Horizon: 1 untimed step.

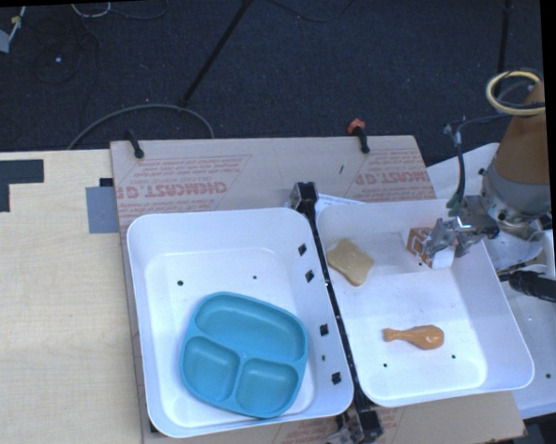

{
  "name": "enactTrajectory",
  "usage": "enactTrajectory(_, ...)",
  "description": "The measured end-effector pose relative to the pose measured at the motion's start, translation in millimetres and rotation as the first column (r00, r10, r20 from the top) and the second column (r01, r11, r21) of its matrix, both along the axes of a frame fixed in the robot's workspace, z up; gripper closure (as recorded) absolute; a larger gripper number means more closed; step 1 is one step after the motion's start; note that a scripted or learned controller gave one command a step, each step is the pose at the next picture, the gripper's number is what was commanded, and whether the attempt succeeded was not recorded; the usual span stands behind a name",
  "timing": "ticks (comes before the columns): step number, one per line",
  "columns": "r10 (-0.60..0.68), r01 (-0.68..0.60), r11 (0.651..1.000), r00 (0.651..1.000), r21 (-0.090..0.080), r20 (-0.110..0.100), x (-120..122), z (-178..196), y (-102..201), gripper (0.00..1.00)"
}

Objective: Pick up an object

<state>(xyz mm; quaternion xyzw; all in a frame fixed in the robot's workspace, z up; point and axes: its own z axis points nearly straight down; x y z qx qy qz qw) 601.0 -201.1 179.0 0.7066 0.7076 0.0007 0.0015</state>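
The right bin (497,344) holds three things. A tan, bread-like piece (350,261) lies near its left wall. An orange drumstick-shaped toy (415,337) rests toward the front middle. A small brown and white object (416,243) sits at the back right, by the rim. My gripper (439,244) reaches in from the right and hangs low right beside that small object, touching or nearly touching it. Whether it holds the object is hidden at this angle.
The left bin (157,242) carries a blue divided plate (244,353) in its front half. A black divider bar (322,289) runs between the bins. The grey arm with its orange band (522,145) stands over the right bin's back right corner.
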Motion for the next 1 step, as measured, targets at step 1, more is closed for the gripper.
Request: enactTrajectory(1, -0.001, 0.001, 1.000, 1.000, -0.001, 0.001, -0.8, 59.1, -9.0, 1.00)
